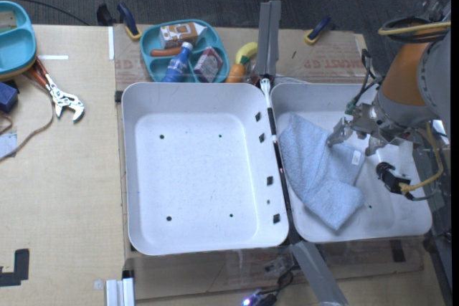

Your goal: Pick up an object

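Observation:
A light blue cloth (315,168) lies crumpled in the right white bin (401,215), spread from the bin's left wall toward its middle. My gripper (353,142) hangs over the cloth's right edge, under the grey arm with the orange band (405,72). It is open, the two fingers (336,137) spread apart with nothing held between them. A small white tag (357,158) shows just below the fingers.
The left white bin (133,175) stands beside the right one, a grey divider bar (269,39) behind them. A blue tray (152,54) of small items and a banana (246,52) sit behind the bins. A wrench (63,100) lies on the bench at left.

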Controlling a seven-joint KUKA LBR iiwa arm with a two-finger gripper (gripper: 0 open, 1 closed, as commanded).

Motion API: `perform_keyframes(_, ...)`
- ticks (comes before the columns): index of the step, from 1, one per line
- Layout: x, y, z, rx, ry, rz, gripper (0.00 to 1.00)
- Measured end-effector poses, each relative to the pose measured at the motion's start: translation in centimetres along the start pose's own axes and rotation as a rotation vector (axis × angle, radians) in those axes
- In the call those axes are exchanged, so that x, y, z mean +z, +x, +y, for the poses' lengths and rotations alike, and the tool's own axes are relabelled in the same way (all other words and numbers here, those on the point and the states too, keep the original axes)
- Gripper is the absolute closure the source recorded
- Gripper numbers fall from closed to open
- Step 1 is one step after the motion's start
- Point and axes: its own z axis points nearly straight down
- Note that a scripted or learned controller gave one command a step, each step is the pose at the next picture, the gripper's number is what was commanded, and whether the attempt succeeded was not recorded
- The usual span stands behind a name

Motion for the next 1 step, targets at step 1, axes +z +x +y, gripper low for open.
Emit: perform_keyframes(1, -4.33, -6.52, -2.77, -0.091, 0.000, 0.001, 0.00)
